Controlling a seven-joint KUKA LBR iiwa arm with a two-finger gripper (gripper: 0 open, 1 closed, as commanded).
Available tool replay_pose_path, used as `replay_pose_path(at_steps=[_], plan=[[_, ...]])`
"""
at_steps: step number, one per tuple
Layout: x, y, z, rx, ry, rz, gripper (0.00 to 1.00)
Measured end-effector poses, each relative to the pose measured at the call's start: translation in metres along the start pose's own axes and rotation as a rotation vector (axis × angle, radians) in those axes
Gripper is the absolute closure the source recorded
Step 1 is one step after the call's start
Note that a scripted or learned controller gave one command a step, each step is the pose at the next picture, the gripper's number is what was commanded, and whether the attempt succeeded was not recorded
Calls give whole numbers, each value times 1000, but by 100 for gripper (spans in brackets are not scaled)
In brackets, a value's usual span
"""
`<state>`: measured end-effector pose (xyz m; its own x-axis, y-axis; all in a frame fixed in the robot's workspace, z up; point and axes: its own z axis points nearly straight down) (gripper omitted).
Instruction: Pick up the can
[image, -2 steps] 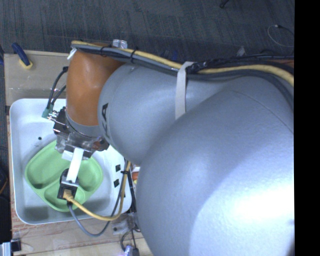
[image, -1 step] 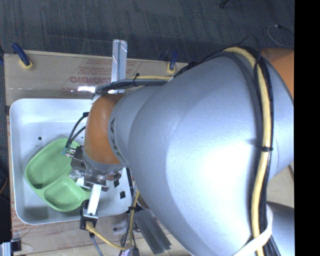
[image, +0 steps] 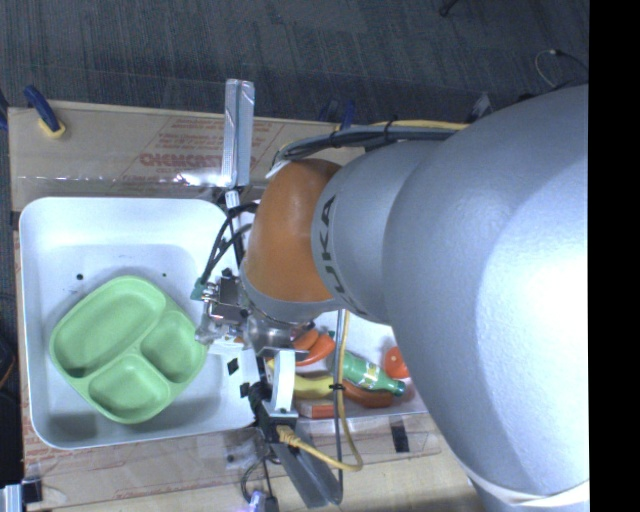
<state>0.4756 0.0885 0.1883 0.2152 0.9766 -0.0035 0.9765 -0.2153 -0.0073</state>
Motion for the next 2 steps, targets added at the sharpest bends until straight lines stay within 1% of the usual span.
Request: replay_pose_path(at_steps=[1, 2], plan=[[3, 79, -29, 1, -1, 219, 100], [51, 22, -45, 4, -1, -47, 100]])
